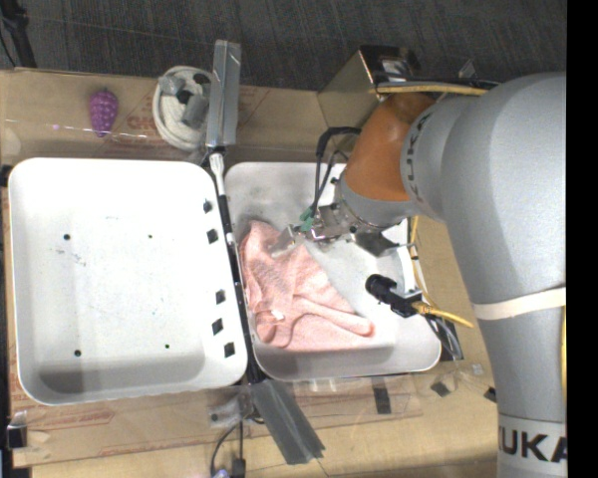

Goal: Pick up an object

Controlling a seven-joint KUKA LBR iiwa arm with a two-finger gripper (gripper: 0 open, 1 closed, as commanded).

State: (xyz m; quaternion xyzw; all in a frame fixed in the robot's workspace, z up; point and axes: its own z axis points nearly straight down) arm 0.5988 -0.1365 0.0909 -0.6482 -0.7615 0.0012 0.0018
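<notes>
The grey arm (498, 217) takes up the view's right side and bends in over the right bin (419, 352), its orange band (379, 157) sitting above the wrist. The left bin (110, 267) lies alongside, the two bins touching along a central divider. A crumpled pink cloth (294, 292) lies in the right bin, bunched against that bin's left wall and spreading toward its middle. The gripper (314, 229) is down at the cloth's upper edge, apparently touching the fabric; the wrist hides the tips, so I cannot tell how the jaws stand or whether any cloth is caught. This looks like the grasp step, with the lift not yet made. The next move likely calls for a firm pinch on a raised fold, then a straight rise; thin fabric could slip free.
</notes>
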